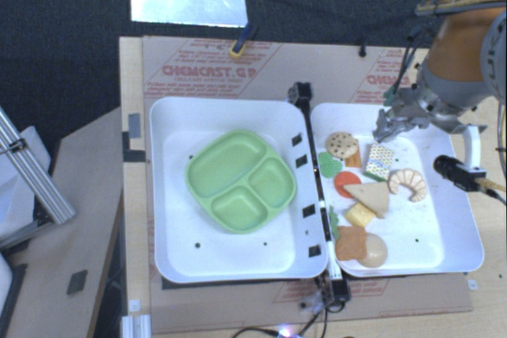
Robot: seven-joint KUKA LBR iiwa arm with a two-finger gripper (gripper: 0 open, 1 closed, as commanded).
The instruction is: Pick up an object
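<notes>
My fingers [386, 127] at upper right of frame, above checkered flat wafer [379, 161]; open or closed, cannot tell. Curved croissant [408, 183] beside.

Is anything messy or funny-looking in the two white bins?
Not much. The green plate sits slightly turned in the left bin, with no food on it. All the toy food, like the croissant and cookie, is jumbled in the right bin under the claw.
</notes>
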